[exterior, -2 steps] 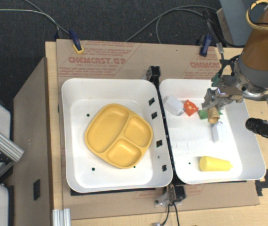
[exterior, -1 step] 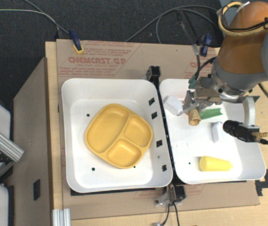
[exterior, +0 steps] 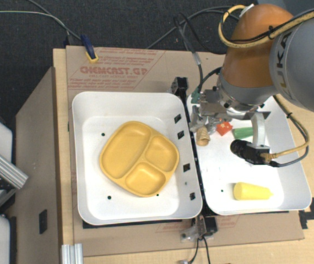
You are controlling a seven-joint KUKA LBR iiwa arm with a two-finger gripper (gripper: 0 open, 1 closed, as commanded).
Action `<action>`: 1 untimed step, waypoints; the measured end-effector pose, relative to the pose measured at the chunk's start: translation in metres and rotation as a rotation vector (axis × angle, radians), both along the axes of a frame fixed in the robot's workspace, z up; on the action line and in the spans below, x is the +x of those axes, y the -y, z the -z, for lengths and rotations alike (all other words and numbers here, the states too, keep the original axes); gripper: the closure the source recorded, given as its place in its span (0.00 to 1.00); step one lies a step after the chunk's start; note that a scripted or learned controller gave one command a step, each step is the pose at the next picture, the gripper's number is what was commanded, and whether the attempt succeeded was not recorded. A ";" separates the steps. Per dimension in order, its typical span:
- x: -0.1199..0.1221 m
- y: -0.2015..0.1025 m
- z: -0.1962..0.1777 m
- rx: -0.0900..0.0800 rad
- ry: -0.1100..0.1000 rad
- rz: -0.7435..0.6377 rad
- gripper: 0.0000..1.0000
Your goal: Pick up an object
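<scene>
Nearest us in the right bin (exterior: 289,202), a yellow cone-shaped piece (exterior: 250,191) lies on its side: light, rigid, smooth plastic by the look of it, so we judge it best pinched across its thicker end. Left of it, in the left bin (exterior: 85,202), we see 1 yellow divided tray (exterior: 139,157), broad and awkward to grasp. Further back, the gripper (exterior: 212,117) hangs low over the right bin's far left part, with a small tan piece (exterior: 202,137), a red piece (exterior: 224,128) and a green piece (exterior: 243,131) just beside it. We cannot tell how it is set, or whether it has anything. The cone lies well apart from it, nearer us.
</scene>
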State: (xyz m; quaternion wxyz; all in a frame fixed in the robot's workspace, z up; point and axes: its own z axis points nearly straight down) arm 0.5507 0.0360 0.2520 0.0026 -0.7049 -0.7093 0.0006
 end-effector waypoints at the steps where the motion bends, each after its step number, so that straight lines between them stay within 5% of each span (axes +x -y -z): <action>1: 0.000 -0.046 0.006 -0.001 0.001 0.000 1.00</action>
